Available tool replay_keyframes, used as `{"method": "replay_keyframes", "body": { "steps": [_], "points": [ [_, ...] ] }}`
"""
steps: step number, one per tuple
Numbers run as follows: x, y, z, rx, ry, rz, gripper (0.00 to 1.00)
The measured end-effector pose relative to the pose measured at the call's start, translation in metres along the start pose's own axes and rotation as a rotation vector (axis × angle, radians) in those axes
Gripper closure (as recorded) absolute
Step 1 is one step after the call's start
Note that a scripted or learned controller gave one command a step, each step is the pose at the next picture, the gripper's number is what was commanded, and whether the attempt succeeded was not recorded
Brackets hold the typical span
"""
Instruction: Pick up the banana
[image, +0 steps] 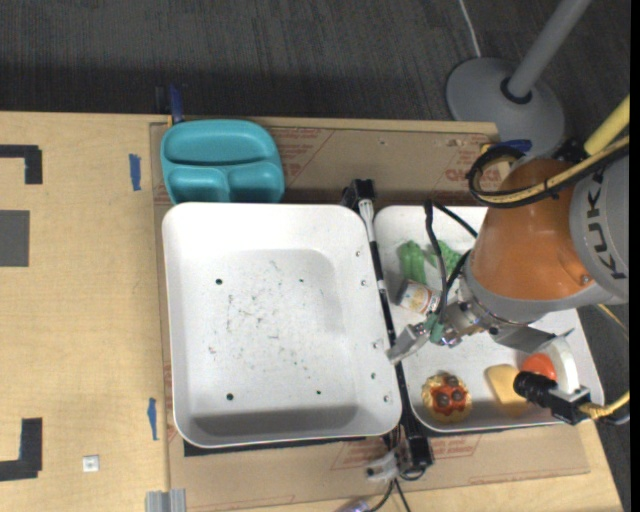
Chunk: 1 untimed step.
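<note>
your banana (507, 384) lies in the right bin (590, 372), toward that bin's 5 o'clock corner, a pale yellow piece partly covered by the arm's black cabling and an orange-red object (541, 365) just beside it at 2 o'clock. judge it as light and fairly stiff, probably a smooth plastic toy, so expect it to slip if you pinch across a curved face; take it across the narrow width near the middle of the part that shows, jaws square to its long axis.

the end effector (412, 338) sits at the left edge of the right bin, near the divider between the bins, well apart from the banana. whether it is spread or pressed together you cannot tell from here, as the tips are small and blurred.

close neighbours crowd the pick: a round brown and yellow toy (446, 394) at the banana's 9 o'clock, a green object (418, 260) and a small jar-like item (417, 295) further up the bin. the bin floor is smooth white plastic with low walls, so the banana may slide toward the wall when nudged. the left bin (190, 300) sits on the cardboard-covered bench (80, 300), with a teal tray (221, 160) at its 12 o'clock.
</note>
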<state>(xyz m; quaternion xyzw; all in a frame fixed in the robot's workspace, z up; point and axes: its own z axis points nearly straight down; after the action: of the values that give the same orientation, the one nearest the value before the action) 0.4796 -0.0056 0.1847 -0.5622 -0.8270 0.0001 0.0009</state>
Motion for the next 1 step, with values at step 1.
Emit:
{"method": "replay_keyframes", "body": {
  "steps": [1],
  "points": [
    [0.0486, 0.0189, 0.0002, -0.001, -0.001, -0.117, 0.0]
  ]
}}
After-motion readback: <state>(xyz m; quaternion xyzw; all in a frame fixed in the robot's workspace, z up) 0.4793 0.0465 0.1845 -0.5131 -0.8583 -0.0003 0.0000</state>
